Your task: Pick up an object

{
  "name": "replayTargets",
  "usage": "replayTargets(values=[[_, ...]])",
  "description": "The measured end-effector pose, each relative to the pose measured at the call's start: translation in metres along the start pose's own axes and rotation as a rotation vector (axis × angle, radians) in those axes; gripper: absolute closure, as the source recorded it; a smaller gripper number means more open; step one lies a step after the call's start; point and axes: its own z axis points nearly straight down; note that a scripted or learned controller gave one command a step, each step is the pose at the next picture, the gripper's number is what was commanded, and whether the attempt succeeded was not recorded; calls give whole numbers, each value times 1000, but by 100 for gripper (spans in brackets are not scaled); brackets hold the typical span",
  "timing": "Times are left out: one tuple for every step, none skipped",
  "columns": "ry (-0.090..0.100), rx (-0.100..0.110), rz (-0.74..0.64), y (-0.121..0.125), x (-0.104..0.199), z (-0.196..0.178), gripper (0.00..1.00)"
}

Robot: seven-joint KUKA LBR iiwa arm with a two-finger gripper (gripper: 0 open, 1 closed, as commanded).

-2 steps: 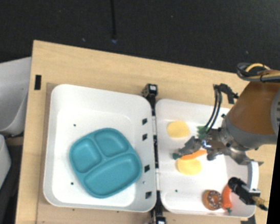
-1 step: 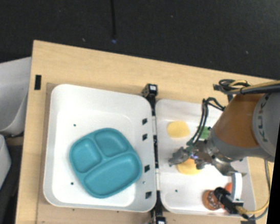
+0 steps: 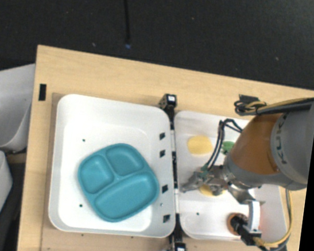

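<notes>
A pale yellow round object lies near the top of the right bin. A second yellow piece peeks out just beneath my claw, which sits low near the bin's left wall. Whether my claw is spread or pinching, I cannot tell. I judge I am at the grasp stage; next comes closing and lifting straight up. The left bin holds a teal divided plate.
</notes>
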Motion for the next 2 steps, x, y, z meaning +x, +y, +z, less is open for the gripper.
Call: replayTargets(values=[[-1, -6, 8, 2, -1, -13, 100], [-1, -10, -4, -3, 5, -71, 100]])
